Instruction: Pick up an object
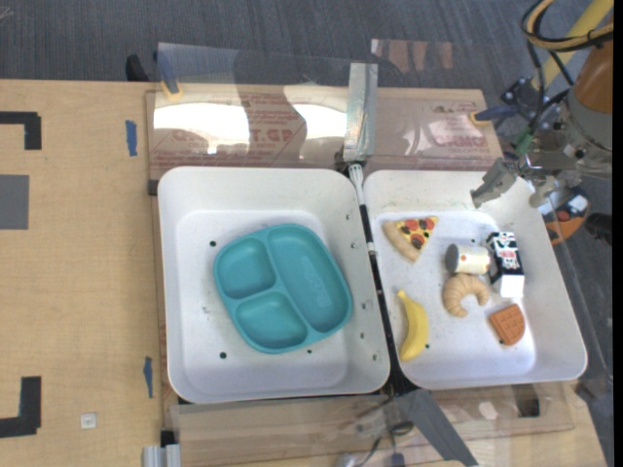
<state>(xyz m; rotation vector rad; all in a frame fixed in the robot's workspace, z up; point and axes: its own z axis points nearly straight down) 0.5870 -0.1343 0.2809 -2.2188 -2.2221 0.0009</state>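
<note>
Claw [516, 178] hovers above right bin's [569, 343] far right corner, fingers spread, nothing between them. Task barely begun: no object lifted. All candidates lie in right bin: pizza slice [412, 235], croissant [465, 293], banana [414, 325], waffle-like biscuit [506, 323], small white cylinder [467, 260], black-and-white block [504, 259]. Left bin [185, 197] holds teal divided plate [281, 286]. Left to do, by judgement: choose target, descend, close, lift clear. Nearest items: block and cylinder, just beside each other, so clean grasp may prove tricky.

Bright even light, glare on plastic sheet [243, 115]
</note>
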